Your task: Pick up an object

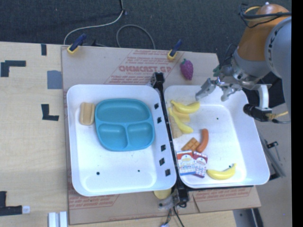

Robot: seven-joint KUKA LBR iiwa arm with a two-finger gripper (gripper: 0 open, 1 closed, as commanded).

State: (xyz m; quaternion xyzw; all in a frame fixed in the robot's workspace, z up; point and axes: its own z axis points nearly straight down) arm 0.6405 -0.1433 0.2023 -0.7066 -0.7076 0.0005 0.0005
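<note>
The curved yellow plastic banana (185, 108) lay at the right white bin's (246, 141) far left, and the grey two-finger gripper (214, 90), fingers spread wide and empty above the far rim, risked striking that rim.

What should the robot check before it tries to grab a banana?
1. Gripper open: ok, fingers spread.
2. Gripper holding nothing: ok, nothing between the fingers.
3. Gripper over the right bin: ok, at its top edge.
4. Nearest banana reachable: ok, just beside the gripper, nothing on top.
5. Banana free of neighbours: not ok, a second banana touches it.
6. Gripper lined up straight above the banana: cannot tell from this slant.
</note>
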